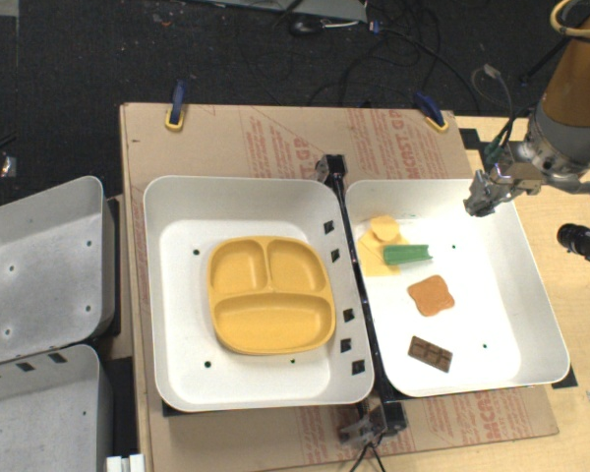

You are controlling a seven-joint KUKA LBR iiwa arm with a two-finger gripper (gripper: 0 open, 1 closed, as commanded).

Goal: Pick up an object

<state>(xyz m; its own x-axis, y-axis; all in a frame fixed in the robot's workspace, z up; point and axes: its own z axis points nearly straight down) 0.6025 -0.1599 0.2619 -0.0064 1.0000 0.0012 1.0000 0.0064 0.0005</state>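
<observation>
Two white bins (177, 382) are sitting mid-frame; the gripper (480, 203) is hovering over the right bin's upper right corner, its grip state unclear.

**Bench surroundings, seen from above**

A dark speckled floor (69, 57) was seen beyond the bench, crossed by loose cables (413, 57). A brown cardboard sheet (265, 136) was held by two clamps (176, 106). Perforated white metal panels (34, 254) were placed at left.
</observation>
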